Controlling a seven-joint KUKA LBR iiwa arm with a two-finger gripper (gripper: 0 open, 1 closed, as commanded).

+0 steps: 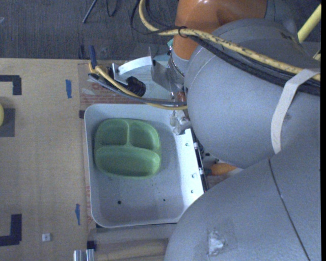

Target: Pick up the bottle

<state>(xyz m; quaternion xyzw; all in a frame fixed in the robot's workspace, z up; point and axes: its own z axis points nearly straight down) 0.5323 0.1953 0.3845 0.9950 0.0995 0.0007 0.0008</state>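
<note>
Tan bench (41, 168), white bin (132, 209) w/ green divided plate (127, 148) upper-left. Grey arm (244, 102) bulk covers right side, prob reaching 2nd bin. Bottle location can't tell, likely hidden under arm.

The robot arm (244, 102) is big, round and smooth, and most of it is light grey. Its parts look like fat tubes and balls joined together. Near the top there is a shiny orange band (204, 15) that wraps around the arm. A yellow cable (239, 51) runs across the grey shell next to a thick black cable (265, 69). More yellow and black cable loops near the orange part. A pale cream strap (285, 104) goes around one round part like a belt. Low down on the grey shell there is a small scuffed white patch (216, 242).
</note>
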